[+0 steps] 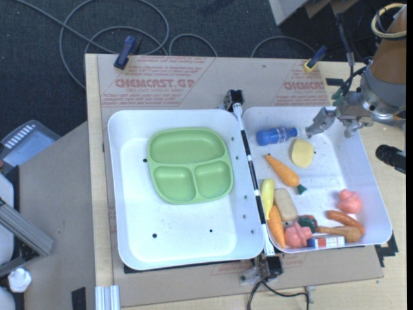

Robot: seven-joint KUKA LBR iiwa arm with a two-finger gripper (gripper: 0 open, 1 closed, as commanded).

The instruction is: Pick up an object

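Camera view: arm enters from the upper right of the frame, orange band visible near the top right corner. Gripper (332,123) sits over the upper right part of the right bin (379,202), the two fingers spread apart with nothing between them. One finger (316,123) points toward the blue bottle, the other is near the bin's far right rim.

Right bin contents: blue bottle (276,135) lying on its side at the bin's upper left, just left of the gripper. Pale yellow potato-shaped piece (301,153) just below the gripper, not touched. Toy carrot (283,170) lies diagonally below the bottle. Banana (266,196) along the left wall, next to a tan bread-like piece (285,205). Pink toy (349,201) at the right, with an orange piece (345,219) just below it. More toys are bunched at the lower edge, too cluttered to separate.

Left bin (122,192), centre left of the frame: holds a green three-compartment plate (190,163) in its upper half.

Two blue clamps at the board's top edge, (125,51) and (315,58).
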